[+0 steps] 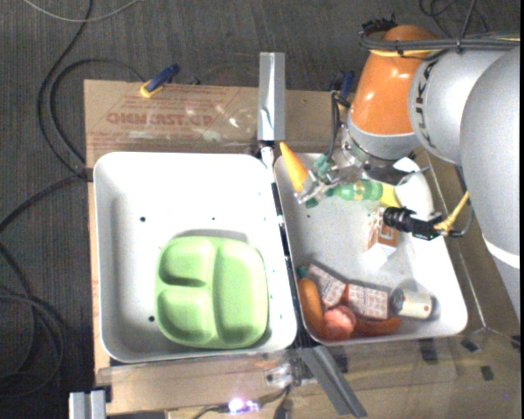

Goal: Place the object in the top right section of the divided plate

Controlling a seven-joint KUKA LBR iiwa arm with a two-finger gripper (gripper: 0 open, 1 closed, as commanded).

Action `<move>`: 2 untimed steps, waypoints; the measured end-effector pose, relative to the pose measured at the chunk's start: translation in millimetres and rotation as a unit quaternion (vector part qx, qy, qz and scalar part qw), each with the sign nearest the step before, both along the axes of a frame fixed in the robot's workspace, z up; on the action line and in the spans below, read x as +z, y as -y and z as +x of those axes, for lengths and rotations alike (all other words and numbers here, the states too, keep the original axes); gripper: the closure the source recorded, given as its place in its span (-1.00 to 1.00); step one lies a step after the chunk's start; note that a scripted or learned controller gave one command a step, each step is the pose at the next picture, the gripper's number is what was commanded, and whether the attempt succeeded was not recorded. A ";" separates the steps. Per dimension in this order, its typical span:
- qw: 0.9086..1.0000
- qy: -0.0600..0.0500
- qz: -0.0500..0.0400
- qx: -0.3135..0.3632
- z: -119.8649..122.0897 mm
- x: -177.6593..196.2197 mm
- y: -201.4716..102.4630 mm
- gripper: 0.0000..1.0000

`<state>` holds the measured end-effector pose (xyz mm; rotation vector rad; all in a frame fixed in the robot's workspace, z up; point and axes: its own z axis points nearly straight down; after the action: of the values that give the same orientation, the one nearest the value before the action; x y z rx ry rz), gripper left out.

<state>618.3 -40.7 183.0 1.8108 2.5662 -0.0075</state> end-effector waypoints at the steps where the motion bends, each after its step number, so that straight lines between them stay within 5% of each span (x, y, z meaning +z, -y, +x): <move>1: 0.999 -0.001 0.002 0.047 -71.2 -0.3 -48.2 1.00; 2: 0.993 -0.001 0.001 -0.121 -56.0 -1.0 -77.8 1.00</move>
<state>562.3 37.0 182.0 2.1111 2.3309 -0.0064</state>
